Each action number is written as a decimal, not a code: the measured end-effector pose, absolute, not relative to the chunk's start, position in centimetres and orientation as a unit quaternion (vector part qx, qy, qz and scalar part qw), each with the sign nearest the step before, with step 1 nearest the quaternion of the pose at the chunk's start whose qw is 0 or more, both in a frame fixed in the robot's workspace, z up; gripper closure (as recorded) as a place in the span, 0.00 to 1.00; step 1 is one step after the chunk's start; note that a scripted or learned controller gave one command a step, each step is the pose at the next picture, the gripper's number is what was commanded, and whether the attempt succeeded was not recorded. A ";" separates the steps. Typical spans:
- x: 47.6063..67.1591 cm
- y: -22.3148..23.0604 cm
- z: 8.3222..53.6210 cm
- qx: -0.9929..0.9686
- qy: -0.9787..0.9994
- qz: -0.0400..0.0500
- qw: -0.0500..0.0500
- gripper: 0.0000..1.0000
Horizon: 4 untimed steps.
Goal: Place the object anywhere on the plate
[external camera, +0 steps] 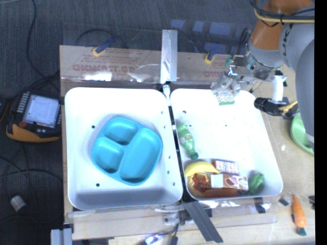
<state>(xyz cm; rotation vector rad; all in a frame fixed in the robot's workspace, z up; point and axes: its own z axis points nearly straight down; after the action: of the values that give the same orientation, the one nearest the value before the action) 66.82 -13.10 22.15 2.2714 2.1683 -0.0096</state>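
At the near edge of the right white bin (265,137) lie a yellow banana (196,167), snack packs and a green bottle (186,139), the blue three-part plate (126,149) sits in the left bin, and farther back the gripper (227,88) pinches a small crinkly packet (225,96).

Two white bins (76,152), one blue plate (127,149) (three compartments), one bottle (186,139)

arm (291,29) cut off top-right, jaws' grip unclear
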 end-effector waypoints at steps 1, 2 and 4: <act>62.7 -5.6 19.3 0.684 0.730 -0.001 -0.002 1.00; 56.4 1.0 18.2 0.635 0.773 -0.001 -0.002 1.00; 53.1 8.4 18.2 0.667 0.745 -0.002 -0.002 1.00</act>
<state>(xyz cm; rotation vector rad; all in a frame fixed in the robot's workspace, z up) 53.10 8.35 18.18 2.0983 2.3442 -0.0072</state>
